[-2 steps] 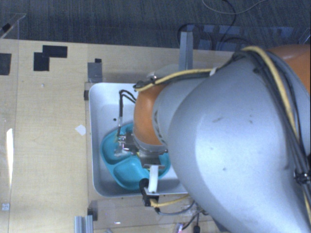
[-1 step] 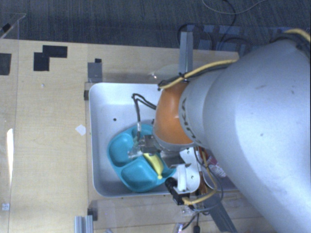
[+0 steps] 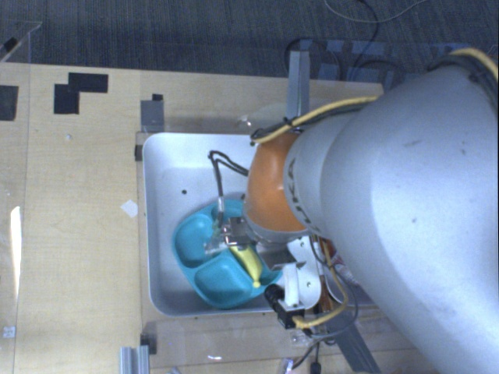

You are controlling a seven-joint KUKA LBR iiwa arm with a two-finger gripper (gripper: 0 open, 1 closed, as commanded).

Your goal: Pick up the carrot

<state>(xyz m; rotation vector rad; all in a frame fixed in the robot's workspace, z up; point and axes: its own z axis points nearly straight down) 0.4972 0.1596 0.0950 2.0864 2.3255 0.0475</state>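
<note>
**Gripper down over the blue dish, carrot unplaced**

We see the grey arm (image 3: 405,209), with its orange band (image 3: 269,185), reaching into the left white bin (image 3: 160,209). The gripper (image 3: 224,238) hangs low over a blue divided dish (image 3: 195,240). Its metal parts blur together against the dish, so we cannot tell whether it is spread or closed, nor whether anything sits in it.

We cannot tell where the carrot lies. The one long thing near the gripper is a yellow piece (image 3: 249,265), just below and to the right of it. It rests on the dish's lower compartment (image 3: 222,283), close to the dish's right rim. Its long axis runs on a slant, with the upper end nearest the gripper and the lower end pointing away toward the bin's near right corner. We cannot say what it is.

A black cable (image 3: 222,164) loops just above the gripper. Well to its left, outside the bin, a small white scrap (image 3: 129,207) lies on the bench (image 3: 70,271). Further up on that side are black tape patches (image 3: 78,88), which are plain shapes.
</note>
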